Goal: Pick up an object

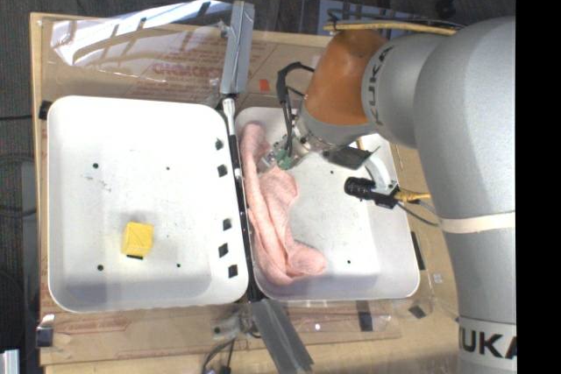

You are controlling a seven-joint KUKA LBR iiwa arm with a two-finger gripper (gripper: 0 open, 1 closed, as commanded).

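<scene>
A pink cloth lies crumpled along the left side of the right bin, from its back left corner down to the front. A small yellow block rests in the left bin, near the front left. My gripper hangs low over the upper part of the pink cloth, right at its surface, with the orange wrist band just above it. The wrist and arm hide the fingertips.
A metal bar runs between the two bins at the back. A black cable plug sticks out over the right bin beside the wrist. The big grey arm body covers the right side of the bench.
</scene>
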